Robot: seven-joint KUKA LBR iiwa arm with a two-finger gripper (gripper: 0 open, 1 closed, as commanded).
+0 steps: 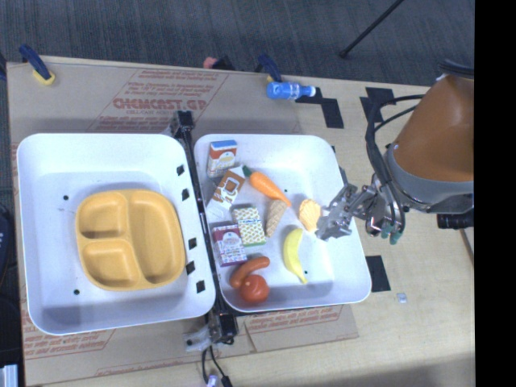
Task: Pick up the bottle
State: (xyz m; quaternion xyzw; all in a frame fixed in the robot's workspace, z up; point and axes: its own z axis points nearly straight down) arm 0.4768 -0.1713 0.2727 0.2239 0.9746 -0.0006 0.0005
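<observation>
Metal two-finger hand (pixel 333 221) poised low over right side of right-hand shallow white bin (pixel 353 274), just beside small yellow-orange rounded food piece (pixel 310 214). Fingers slightly apart, nothing seen between them.

Small clear plastic bottle with blue label and cap (pixel 287 91) lying on its side on worktop (pixel 419 313) beyond far rim of right bin, outside both bins, well apart from hand. Judged light, stiff enough to squeeze gently, smooth and prone to roll; best taken across the body at mid-length, fingers square to its long axis. Black tape marks on worktop near it, blue clamp (pixel 268 67) just beside its left end.

In right bin, near hand: yellow plastic banana (pixel 293 255), orange toy carrot (pixel 267 185), tan waffle-like piece (pixel 276 216), several small printed cartons (pixel 222 156), red sausage (pixel 249 269) and red tomato (pixel 252 289) at near edge. None between hand and bottle save the bin's far wall, to be cleared by lifting first. Yellow divided plastic tray (pixel 129 238) in left-hand white bin (pixel 32 176), out of the way.
</observation>
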